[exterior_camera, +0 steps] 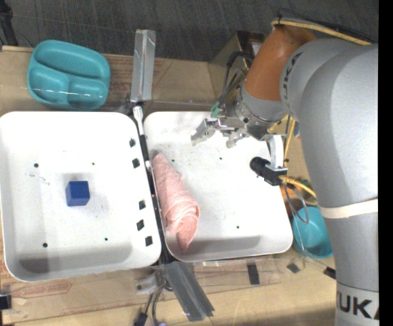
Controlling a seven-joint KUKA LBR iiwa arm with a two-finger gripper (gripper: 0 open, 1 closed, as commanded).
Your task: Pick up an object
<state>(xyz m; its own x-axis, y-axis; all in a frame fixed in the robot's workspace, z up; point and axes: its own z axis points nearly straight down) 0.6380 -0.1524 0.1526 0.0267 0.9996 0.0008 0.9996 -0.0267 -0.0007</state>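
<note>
1. One arm (339,148) is filling the right side, closest to the lens, grey with an orange band (272,63) above the wrist.
2. One gripper (216,134) is hanging over the upper part of the right bin (264,240), its two fingers spread apart with nothing between them.
3. Two white bins are sitting side by side; the left bin (20,257) is meeting the right one along a middle seam.
4. One pink cloth roll (176,202) is lying in the right bin along its left wall, running from upper left to lower right, well apart from the gripper.
5. One blue cube (78,193) is sitting in the left bin, left of centre, alone.
6. One teal tray (68,73) is resting on the bench beyond the left bin's far edge.
7. One teal object (315,235) is showing just beside the right bin's right edge, partly hidden by the arm; cannot tell what it is.
</note>
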